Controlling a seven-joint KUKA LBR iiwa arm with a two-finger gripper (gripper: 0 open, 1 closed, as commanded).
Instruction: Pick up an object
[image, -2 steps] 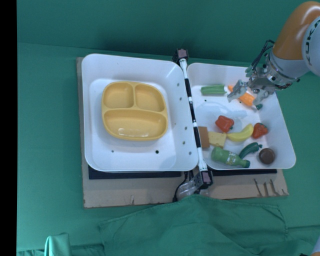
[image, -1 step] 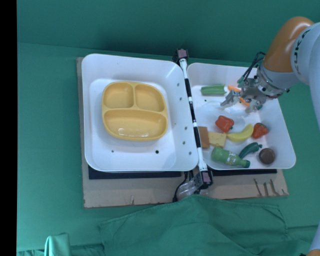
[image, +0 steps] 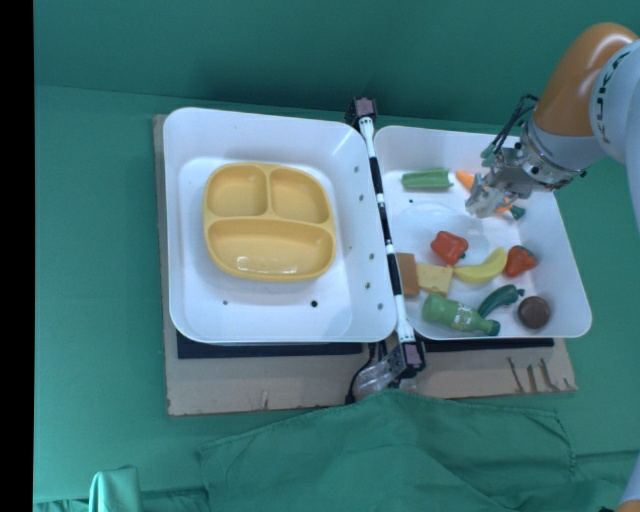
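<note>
The gripper (image: 490, 200) hangs in the right bin (image: 570, 290), directly over the carrot (image: 466, 180), whose long axis runs left-right; finger state I cannot tell.

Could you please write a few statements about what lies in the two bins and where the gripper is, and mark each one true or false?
1. The yellow divided plate lies in the left bin. True.
2. The gripper hangs over the left bin. False: it is over the right bin, near the carrot.
3. The banana lies between the red pepper and the strawberry. True.
4. The green bottle stands upright. False: it lies on its side.
5. The brown ball rests on the plate. False: it is in the right bin's near corner.
</note>
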